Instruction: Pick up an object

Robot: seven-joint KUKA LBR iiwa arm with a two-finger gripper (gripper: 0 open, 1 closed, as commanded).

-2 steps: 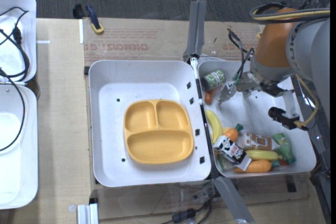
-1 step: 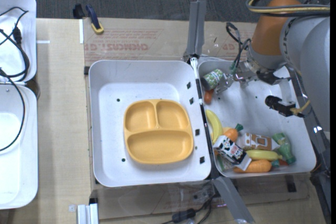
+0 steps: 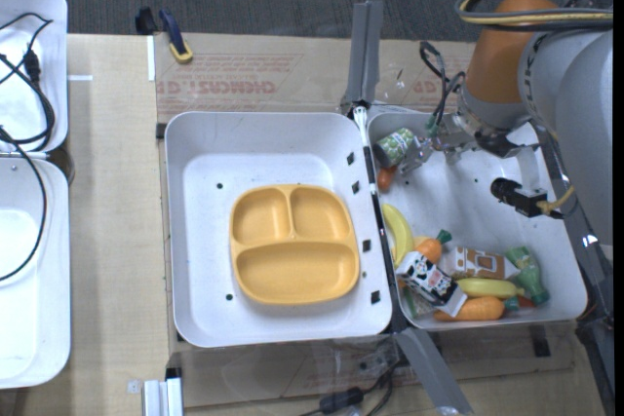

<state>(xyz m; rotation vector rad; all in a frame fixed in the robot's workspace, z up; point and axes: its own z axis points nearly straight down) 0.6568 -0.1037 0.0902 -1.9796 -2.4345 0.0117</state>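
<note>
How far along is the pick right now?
Nothing looks picked yet. The two-finger gripper is low in the right white bin, beside a small green can; whether it has a grip is unclear. Bananas, carrots and cartons lie along the front. The yellow divided plate sits in the left bin.

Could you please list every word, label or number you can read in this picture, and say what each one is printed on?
Red mirrored lettering on the brown cardboard sheet behind the bins: too blurred to quote.
Small brown carton with a white label in the right white bin: print too small to read.
Green wrapped packet: markings unreadable.
</note>
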